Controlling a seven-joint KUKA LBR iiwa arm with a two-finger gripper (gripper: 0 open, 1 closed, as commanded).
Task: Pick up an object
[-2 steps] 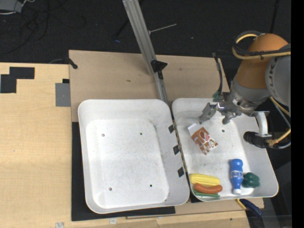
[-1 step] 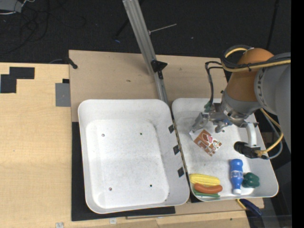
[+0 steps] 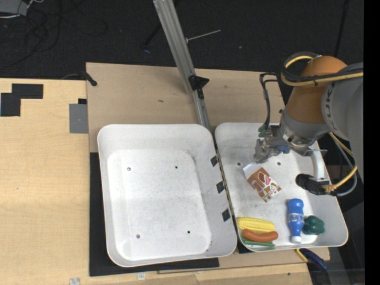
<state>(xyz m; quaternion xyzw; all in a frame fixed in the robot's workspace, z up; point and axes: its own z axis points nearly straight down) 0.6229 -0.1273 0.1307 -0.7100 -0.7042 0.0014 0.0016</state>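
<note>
Nothing was picked up yet. The hand [image 3: 262,152] was lowered in the right bin [image 3: 338,233], just above the snack packet [image 3: 263,184]; its grip state could not be told.

The arm [image 3: 323,100] is cut off by the right side of the view, so only its wrist and orange band show. The gripper [image 3: 263,150] is a small dark-grey blur; whether its fingers stand open or closed cannot be told. The right bin's [image 3: 237,136] near-right corner lies partly under a green object [image 3: 313,224], too small to identify. The print on the brown packet [image 3: 263,183] is unreadable.
</note>
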